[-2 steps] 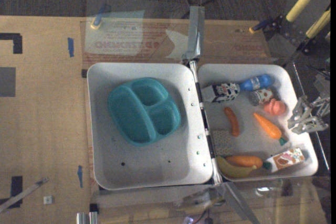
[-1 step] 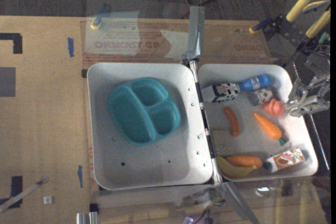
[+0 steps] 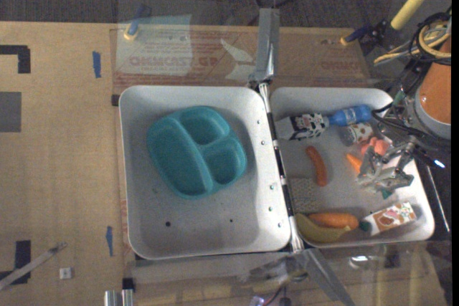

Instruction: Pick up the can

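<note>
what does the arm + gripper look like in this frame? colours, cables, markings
The arm enters from the right: a rounded orange band sits above the wrist, with grey and dark hardware below it. Black and yellow cables loop around that section. The two-finger gripper is a metallic silver-grey assembly with thin, angular parts, over the right-hand shallow white bin. No markings are legible at this resolution.

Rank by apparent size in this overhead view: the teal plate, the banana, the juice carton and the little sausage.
1. teal plate
2. banana and juice carton: look alike, no clear order
3. sausage
</note>
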Controlling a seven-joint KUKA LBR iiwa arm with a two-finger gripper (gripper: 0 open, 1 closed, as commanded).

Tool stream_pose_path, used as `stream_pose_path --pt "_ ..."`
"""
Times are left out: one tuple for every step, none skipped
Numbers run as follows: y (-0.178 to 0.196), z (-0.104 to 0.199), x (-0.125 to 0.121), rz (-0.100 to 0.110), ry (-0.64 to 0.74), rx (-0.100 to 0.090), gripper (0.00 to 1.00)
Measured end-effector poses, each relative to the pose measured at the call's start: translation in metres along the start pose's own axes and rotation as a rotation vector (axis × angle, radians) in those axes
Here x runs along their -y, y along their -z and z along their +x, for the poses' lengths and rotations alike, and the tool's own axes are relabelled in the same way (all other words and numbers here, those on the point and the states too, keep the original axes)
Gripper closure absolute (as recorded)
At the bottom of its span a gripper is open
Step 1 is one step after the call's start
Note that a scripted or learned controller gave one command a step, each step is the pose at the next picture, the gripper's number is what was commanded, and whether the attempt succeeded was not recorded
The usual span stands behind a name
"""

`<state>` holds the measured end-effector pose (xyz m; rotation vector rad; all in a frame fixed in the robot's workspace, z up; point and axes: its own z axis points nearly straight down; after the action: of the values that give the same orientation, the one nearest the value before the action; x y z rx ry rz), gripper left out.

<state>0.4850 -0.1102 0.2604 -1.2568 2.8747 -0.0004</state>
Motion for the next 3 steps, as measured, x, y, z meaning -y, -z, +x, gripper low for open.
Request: stream_pose_path --pt "0.011 -0.003 0.000 0.005 0.001 0.005 1.00" --pt "0.026 -0.112 0.048 0.002 0.019 0.004 1.00" --pt "0.026 -0.111 0.048 0.002 0.017 0.003 0.00"
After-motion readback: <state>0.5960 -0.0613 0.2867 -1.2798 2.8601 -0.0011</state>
